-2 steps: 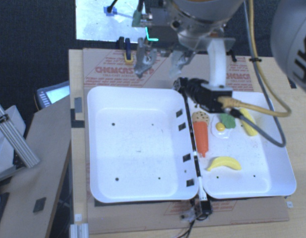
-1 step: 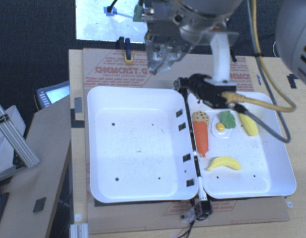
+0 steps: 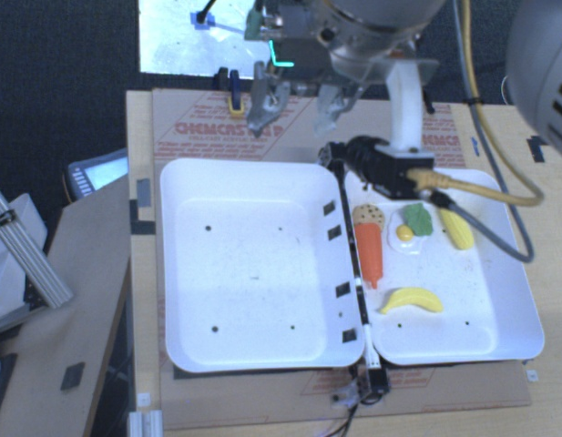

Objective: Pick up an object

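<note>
In the bin on the view's right (image 3: pixel 510 333), several toy foods are lying toward the wall it shares with its neighbour. An orange carrot (image 3: pixel 370 255) is lying lengthwise just beside that wall, with a speckled tan cookie (image 3: pixel 368 214) touching its far end. Just right of these, a fried egg (image 3: pixel 406 237) is sitting with a green leafy piece (image 3: pixel 417 218) touching its far side, and a stubby yellow piece (image 3: pixel 457 228) is lying near them, a little further right. A banana (image 3: pixel 411 300) is resting nearer the camera, just past the carrot's near tip and apart from the rest. The tool (image 3: pixel 299 107) is hanging past the bins' far rims, over the cardboard sheet (image 3: pixel 203 130) with red lettering that is covering the tabletop (image 3: pixel 139 135). Its two fingers (image 3: pixel 262 107) are standing wide apart and are gripping nothing. The second white bin (image 3: pixel 253 271) is sitting on the view's left, meeting the first along the shared wall.
</note>
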You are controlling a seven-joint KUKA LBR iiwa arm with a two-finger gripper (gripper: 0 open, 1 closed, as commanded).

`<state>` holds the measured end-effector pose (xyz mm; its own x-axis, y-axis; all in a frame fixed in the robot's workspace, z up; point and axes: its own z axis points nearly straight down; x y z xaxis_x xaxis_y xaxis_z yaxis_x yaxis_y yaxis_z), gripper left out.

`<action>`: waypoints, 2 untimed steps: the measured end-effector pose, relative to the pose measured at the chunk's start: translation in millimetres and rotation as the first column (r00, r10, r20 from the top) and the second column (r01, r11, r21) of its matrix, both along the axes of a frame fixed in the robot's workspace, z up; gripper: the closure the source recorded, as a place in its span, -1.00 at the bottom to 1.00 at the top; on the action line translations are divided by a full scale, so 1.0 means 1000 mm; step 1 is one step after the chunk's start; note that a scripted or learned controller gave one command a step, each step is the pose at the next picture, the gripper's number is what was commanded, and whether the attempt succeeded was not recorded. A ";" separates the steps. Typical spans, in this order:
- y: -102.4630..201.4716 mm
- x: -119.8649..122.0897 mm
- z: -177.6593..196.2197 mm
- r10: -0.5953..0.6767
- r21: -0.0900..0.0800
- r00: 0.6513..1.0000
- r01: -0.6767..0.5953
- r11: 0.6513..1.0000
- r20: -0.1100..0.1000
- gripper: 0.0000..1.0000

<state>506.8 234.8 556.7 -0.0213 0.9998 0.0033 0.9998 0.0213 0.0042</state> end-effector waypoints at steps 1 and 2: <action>0.000 0.000 0.011 0.005 0.002 1.000 -0.005 1.000 0.002 1.00; 0.000 0.001 0.022 0.012 0.002 1.000 -0.012 1.000 0.004 1.00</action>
